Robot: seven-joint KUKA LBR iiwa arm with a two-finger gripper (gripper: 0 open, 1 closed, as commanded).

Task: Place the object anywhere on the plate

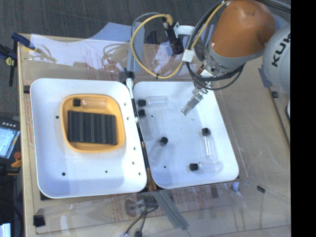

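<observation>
I'm looking down on a wooden bench on dark carpet, with loose paper sheets at the back and two shallow white bins side by side. The left bin (49, 177) holds the yellow plate (92, 143), a rounded-square dish with a dark ribbed insert (93, 126) in its middle and one small black-capped vial (79, 102) lying near its upper left corner. The right bin (224, 132) holds several clear vials with black caps: two near its left wall (148, 102), one in the middle (162, 143), one upright-looking pair toward the right (208, 143), and one low at the front (205, 167).

My gripper (189, 105) hangs over the upper part of the right bin, slanting down and to the left from the orange wrist band (242, 26). I see nothing between its fingers; whether they stand apart or together I cannot tell at this size.

What the next move turns on, as I judge it: the nearest vials lie to the gripper's left, close by, with their long axes running roughly across the bin, caps toward the plate. The plate itself lies farther left again, across the seam between the bins, so any carry goes leftward.

For writing, I can read "KU" in dark letters on the grey arm casing (279, 53) at the right. The papers' print is too faint to read.
</observation>
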